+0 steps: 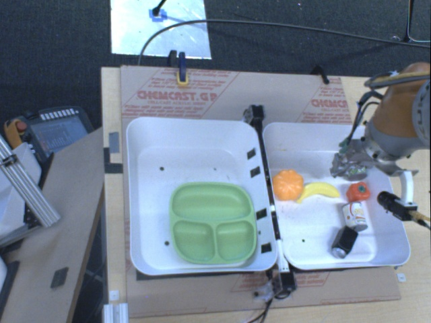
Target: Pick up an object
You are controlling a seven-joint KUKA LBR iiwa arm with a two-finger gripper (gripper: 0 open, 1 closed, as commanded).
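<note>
The right bin [303, 150] holds an orange fruit [289, 184], a yellow banana [319, 191], a small red tomato [358, 192], a white can with a label [354, 215] and a black cylinder [344, 241]. My gripper [348, 167] hangs over the right bin's far right part, just above and left of the tomato and right of the banana's tip. Nothing shows between its fingers.
The left bin [155, 147] holds a green divided plate [212, 222]. A black divider with clips [261, 173] runs between the bins. A pendant [57, 132] and an aluminium bar [27, 187] lie on the side table at left.
</note>
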